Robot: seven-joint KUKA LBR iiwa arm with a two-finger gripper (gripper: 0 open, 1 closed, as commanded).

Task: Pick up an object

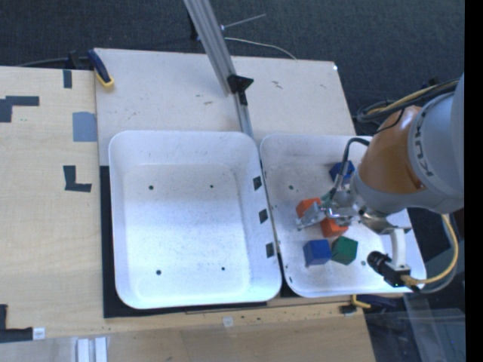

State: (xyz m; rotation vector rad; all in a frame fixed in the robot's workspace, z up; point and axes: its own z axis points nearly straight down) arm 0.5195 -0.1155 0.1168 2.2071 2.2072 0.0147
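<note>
While your gripper (315, 219) sits low in the right bin (290, 157), its fingers closed on an orange block (308, 206), blue (317, 253) and green (344, 250) blocks lie just below it.

Arm (423, 153): cut off by the right picture edge.
Pincer (321, 216): fingers too small and cluttered to read.
Orange block (308, 207): partly covered by the pincer.
Small blue block (341, 170): partly hidden behind the wrist.
Right bin (302, 153): right rim hidden under the arm.
</note>
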